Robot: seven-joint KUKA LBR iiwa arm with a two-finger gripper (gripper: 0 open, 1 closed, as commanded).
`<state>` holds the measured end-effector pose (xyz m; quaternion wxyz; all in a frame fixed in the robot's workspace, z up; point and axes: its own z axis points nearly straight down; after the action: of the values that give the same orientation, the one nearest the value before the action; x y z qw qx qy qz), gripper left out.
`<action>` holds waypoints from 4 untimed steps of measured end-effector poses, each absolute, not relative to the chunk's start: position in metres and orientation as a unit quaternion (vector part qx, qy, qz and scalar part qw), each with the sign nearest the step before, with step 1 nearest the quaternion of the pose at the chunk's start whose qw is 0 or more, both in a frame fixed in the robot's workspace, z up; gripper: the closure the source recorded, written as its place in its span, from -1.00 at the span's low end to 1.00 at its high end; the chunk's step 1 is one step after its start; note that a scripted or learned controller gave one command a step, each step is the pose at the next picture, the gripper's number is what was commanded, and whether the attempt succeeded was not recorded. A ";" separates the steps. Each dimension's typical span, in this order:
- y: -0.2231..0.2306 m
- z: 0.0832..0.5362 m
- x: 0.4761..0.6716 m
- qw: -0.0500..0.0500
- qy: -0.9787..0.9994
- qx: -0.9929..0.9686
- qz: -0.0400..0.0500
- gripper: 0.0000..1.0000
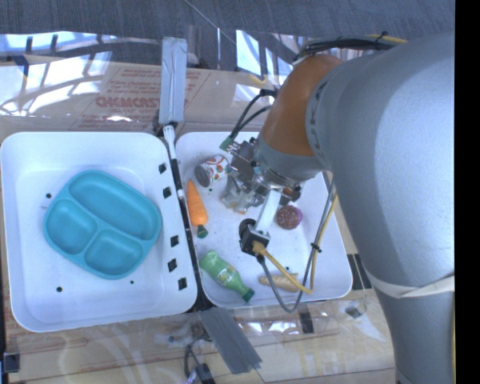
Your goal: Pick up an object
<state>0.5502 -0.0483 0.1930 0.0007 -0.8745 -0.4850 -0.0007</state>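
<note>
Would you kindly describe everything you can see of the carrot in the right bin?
The carrot is an orange, tapered piece with a small dark green tip at its lower end, smooth like a plastic toy. It lies flat on the floor of the right bin, close along that bin's left wall, narrow end pointing up-left. Nothing appears to touch it; the green bottle lies apart below, and the tool hangs to its right.

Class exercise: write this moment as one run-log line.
arm: over right bin | gripper: low among items | carrot, green bottle: lying in bin | left bin: blue divided plate | pickup: not confirmed
</note>
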 end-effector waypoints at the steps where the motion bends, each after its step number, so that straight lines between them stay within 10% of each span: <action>1: 0.027 0.191 0.500 0.003 -0.467 -0.884 0.001 1.00; 2: 0.088 0.190 0.475 0.003 -0.404 -0.915 0.004 1.00; 4: 0.110 0.165 0.488 0.002 -0.241 -0.970 0.005 1.00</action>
<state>0.4884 0.1100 0.1650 0.0018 -0.9704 -0.2413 0.0051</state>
